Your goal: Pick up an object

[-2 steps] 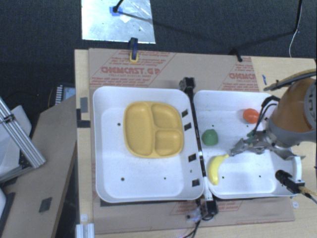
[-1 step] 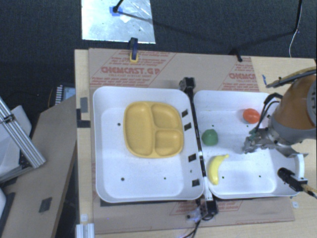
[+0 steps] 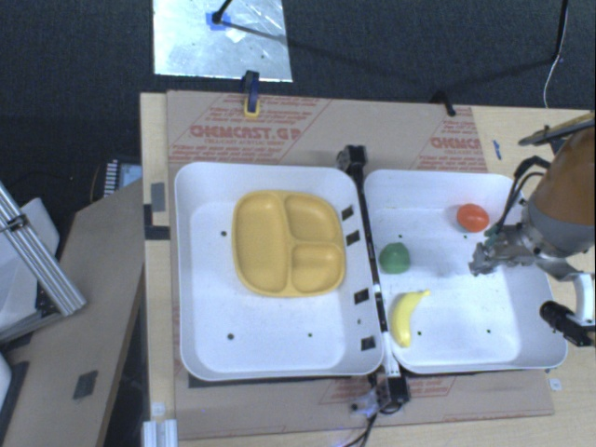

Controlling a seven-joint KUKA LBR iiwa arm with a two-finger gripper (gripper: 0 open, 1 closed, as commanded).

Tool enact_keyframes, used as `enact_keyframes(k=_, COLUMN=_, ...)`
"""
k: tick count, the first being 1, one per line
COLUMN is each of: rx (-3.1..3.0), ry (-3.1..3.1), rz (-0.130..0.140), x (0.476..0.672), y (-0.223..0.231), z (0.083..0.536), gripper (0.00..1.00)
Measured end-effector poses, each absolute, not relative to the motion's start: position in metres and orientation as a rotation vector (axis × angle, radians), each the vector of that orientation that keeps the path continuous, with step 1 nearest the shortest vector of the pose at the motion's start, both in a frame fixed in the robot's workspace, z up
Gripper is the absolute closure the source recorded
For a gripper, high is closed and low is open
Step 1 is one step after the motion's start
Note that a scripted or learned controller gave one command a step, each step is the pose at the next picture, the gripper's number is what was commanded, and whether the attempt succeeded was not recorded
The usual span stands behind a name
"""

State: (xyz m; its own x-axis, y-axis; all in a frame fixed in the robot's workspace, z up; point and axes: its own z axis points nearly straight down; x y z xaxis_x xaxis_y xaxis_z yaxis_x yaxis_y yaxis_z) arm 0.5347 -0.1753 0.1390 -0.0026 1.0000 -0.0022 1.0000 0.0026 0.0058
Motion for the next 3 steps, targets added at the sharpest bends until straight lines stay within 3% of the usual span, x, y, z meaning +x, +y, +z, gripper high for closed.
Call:
enact_keyframes(k=2, rx=2.212, ry=2.221, rz=0.005, x=0.531, y=-0.175, z=0.251, gripper=1.0)
enact_keyframes(k=3, rx=2.209, ry=2.232, rz=0.005, x=0.536, y=-0.112, z=0.249, gripper=1.0)
